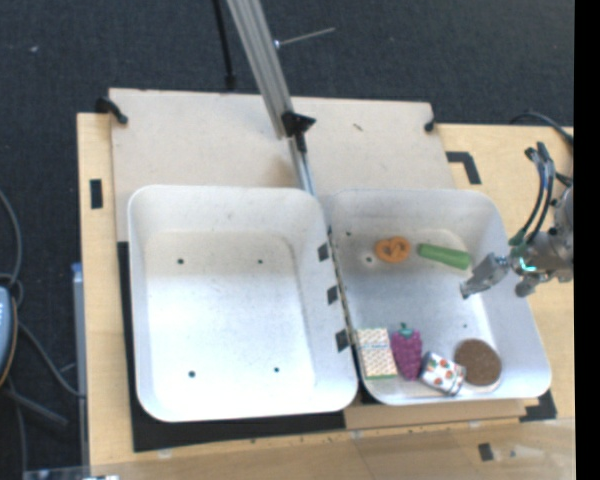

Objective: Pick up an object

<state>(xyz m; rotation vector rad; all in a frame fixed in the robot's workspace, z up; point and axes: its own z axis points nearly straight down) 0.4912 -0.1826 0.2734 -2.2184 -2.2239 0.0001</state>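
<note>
You see the gripper point(500, 273) poking in over the right edge of the right bin point(420, 208), about halfway along that edge. One grey finger shows clearly. The other is lost in blur, so you cannot tell how wide it is open. Nothing sits between the fingers that you can see, so do not count anything as picked up.

The things to pick are all in the right bin. A green stick point(444, 256) lies near the far edge, just left of the gripper. An orange ring point(391, 250) sits just beside the stick's left end. Along the near edge you have a row: a small patterned box point(376, 352) by the bin's left wall, a purple berry-like toy point(407, 353) touching it, a red and white spotted piece point(441, 372), and a brown round disc point(477, 362) in the near right corner. The left bin point(230, 298) carries nothing to grab.

Here is what could go wrong. The gripper is right by the bin wall, so a drop here may hit the rim. The green stick is round and may roll away if one finger bumps it first. The near row is packed tight, so the fingers may land on two things or push them into the corner. The disc looks flat and may be hard to get under.
</note>
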